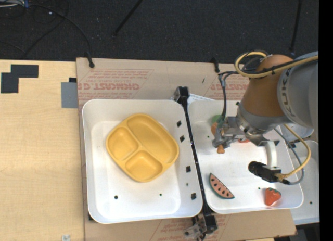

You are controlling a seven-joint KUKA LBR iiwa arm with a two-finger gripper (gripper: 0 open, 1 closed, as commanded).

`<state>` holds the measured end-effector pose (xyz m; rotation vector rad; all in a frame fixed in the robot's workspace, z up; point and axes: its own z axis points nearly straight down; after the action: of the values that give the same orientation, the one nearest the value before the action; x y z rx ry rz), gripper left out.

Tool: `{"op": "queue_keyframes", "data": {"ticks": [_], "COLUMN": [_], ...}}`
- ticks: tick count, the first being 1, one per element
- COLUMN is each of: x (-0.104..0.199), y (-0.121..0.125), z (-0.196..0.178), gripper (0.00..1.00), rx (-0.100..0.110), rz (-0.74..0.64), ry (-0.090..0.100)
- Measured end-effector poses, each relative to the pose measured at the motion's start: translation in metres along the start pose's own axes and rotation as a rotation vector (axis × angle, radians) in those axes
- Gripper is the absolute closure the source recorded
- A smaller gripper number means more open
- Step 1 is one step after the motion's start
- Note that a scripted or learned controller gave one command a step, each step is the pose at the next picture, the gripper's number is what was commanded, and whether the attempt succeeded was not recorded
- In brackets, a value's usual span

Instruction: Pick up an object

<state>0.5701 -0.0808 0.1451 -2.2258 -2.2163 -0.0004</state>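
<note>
Two white bins on one counter [41,146], one arm reaching in from the right of the frame.

The grey arm [299,91] with its orange band covers the upper right of the right bin [208,190]. The left bin [96,182] holds one yellow three-compartment plate [142,147], lying flat near its centre. The right bin holds one watermelon slice [221,187] near its lower left and one red strawberry-like piece [272,197] at its lower right. The hand [221,140] hangs low over the bin's upper left; whether it is wide, narrow or holding anything cannot be told.
</note>
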Motion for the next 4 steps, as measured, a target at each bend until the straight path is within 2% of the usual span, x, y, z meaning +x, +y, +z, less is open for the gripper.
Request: {"op": "queue_keyframes", "data": {"ticks": [2,3,4], "x": [-0.007,0.048,0.103], "y": [0.002,-0.010,-0.010], "z": [-0.090,-0.080,-0.070], "gripper": [1.00,1.00,1.00], "rx": [-0.002,0.005,0.005], "rz": [-0.004,-0.007,-0.008], "ry": [-0.001,0.001,0.001]}}
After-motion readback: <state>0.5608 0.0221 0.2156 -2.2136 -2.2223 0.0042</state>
